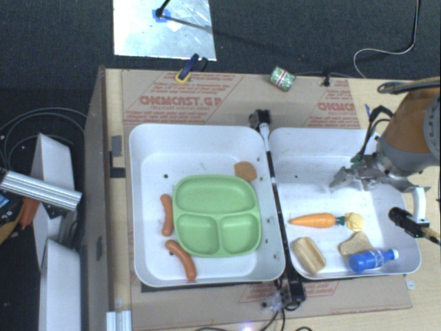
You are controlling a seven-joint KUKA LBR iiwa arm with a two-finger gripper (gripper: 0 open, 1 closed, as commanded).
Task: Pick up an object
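I see dark carpet around the table point(227, 102), whose top is covered with printed brown board. A shiny sheet point(162, 18) lies on the floor behind, and cables trail at left.

Two white bins sit side by side. The left bin point(148, 164) holds a green tray point(217, 214), two sausages point(166, 214) and a brown cookie point(244, 170), all loose around the tray.

The right bin point(303, 157) holds the likely targets, bunched along its near side: a carrot point(313, 220), a bread roll point(309, 254), a toast slice point(355, 243) and a blue bottle point(372, 258) touching that slice.

My pincer point(350, 177) hangs over the bin's bare middle, beyond the carrot and apart from it. Its fingers look spread, with nothing between them. I judge it is placed there to descend, though the nearest object lies nearer the front.
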